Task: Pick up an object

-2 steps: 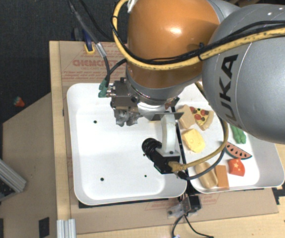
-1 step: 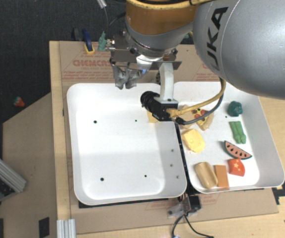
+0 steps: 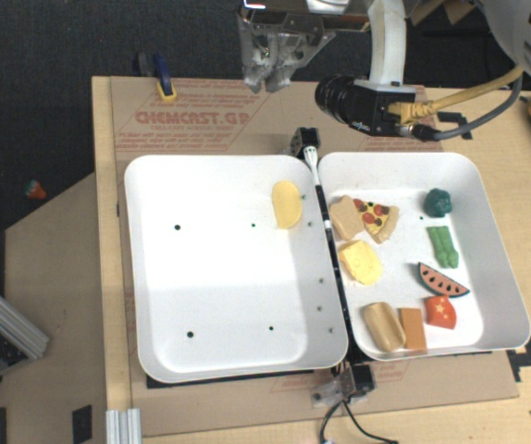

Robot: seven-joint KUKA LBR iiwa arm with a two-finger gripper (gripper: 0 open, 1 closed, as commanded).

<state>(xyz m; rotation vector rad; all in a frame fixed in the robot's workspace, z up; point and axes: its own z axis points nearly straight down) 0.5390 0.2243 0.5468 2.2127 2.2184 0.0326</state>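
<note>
We found the metallic two-finger gripper [image 3: 267,70] at the view's top, held high and pointing down. Its fingers hung close together with nothing between them. The arm's wrist sat above it.

Left bin [image 3: 154,248]: one pale yellow oval piece [image 3: 287,203], flat, near the right wall toward the far side.

Right bin [image 3: 497,257]: pizza slice [image 3: 373,216] touching a tan piece [image 3: 345,218]; yellow chunk [image 3: 362,263] below; bread roll [image 3: 383,326] and orange block [image 3: 413,328] side by side; teal ball [image 3: 438,202], green pod [image 3: 443,246], watermelon slice [image 3: 442,281], red strawberry [image 3: 440,312] along the right.
</note>
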